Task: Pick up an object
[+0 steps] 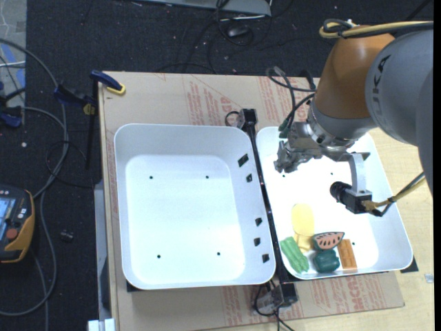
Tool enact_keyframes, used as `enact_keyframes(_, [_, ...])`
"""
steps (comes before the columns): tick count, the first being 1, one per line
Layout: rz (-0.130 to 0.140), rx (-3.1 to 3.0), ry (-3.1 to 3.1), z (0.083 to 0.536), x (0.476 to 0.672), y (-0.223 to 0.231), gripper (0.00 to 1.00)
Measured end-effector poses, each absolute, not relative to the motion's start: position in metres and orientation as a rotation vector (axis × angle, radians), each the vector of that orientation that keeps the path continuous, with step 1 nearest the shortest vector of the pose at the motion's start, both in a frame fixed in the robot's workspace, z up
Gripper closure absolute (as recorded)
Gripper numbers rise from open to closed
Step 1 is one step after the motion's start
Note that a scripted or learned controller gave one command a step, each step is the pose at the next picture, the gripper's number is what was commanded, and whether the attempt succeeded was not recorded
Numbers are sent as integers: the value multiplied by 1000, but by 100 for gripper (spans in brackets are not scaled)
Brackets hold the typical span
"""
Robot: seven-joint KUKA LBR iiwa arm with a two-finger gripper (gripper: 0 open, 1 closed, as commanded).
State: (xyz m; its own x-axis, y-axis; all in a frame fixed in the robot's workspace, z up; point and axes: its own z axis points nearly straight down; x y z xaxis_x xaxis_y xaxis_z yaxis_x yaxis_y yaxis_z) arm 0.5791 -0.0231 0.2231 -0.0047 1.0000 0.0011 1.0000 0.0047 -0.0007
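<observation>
My gripper (287, 163) hangs over the upper left part of the right bin (386, 216), below the orange band of the arm. Nothing shows between its fingers. Toy foods lie in a cluster at the bin's near edge: a pale yellow piece (302, 219), a green cucumber-like piece (294, 254), a watermelon slice (328, 240), a dark teal lump (326, 261) and an orange block (346, 255). The gripper is well above and left of this cluster, apart from it.
The left bin (138, 185) lies beside the right one, with a black divider with clips (258, 192) between them. A black fixture (348, 195) on a bracket sits over the right bin. Cables trail over the bench's far edge.
</observation>
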Motion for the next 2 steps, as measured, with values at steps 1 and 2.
enact_keyframes(1, [-2,-2216,-2226,234,584,33,100])
enact_keyframes(2, [0,-2215,-2226,226,583,89,100])
